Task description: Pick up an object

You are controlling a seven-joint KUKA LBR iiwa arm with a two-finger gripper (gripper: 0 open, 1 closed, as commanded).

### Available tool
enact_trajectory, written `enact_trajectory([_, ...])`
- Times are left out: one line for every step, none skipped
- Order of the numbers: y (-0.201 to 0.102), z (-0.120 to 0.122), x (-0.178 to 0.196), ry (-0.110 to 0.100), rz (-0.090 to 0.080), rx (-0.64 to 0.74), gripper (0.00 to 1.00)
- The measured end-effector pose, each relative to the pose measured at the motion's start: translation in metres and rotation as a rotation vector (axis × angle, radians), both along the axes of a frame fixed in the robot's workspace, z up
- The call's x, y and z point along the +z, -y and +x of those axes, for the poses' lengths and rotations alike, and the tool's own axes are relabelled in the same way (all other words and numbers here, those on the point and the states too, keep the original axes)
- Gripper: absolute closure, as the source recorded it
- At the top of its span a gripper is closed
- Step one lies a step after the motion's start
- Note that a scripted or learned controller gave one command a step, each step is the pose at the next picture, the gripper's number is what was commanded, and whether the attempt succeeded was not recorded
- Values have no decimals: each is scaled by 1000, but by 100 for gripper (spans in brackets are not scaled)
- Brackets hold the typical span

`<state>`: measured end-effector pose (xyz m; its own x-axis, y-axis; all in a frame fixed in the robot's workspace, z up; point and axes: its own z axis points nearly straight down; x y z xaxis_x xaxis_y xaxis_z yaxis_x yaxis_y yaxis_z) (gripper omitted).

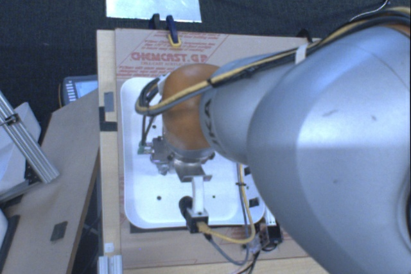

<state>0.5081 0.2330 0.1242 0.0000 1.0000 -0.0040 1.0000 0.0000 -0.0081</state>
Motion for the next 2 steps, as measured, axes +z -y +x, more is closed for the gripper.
enact_trajectory([-1, 1, 18, 6, 4, 0, 100])
enact_trajectory([-1, 2, 28, 6, 5, -1, 100])
